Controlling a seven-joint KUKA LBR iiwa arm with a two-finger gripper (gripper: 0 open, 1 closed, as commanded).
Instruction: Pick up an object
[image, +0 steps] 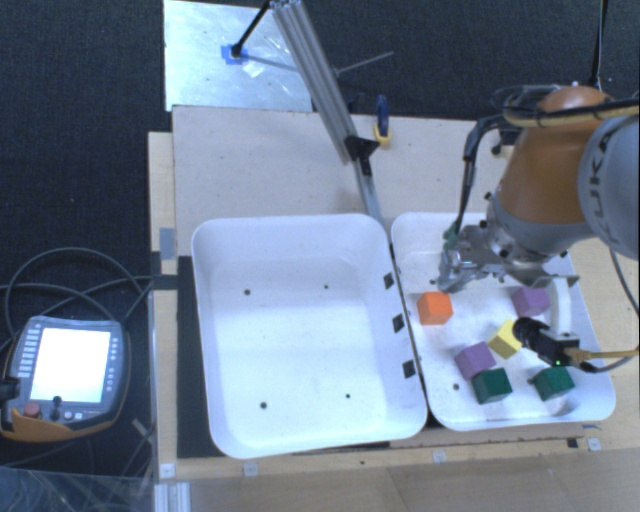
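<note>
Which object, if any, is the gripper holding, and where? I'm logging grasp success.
Nothing visibly: the gripper hangs just above the orange block, which lies in the right bin.

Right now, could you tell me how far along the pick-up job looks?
Done: the arm has reached over the right bin, with the gripper low just above the orange block. In hand: nothing visibly; the orange block sits on the bin floor, apart from the gripper. Left: the grasp and lift. The purple, yellow and green blocks also lie untouched there.

Two bins; blocks: one orange, two purple, two green, one yellow.
</note>
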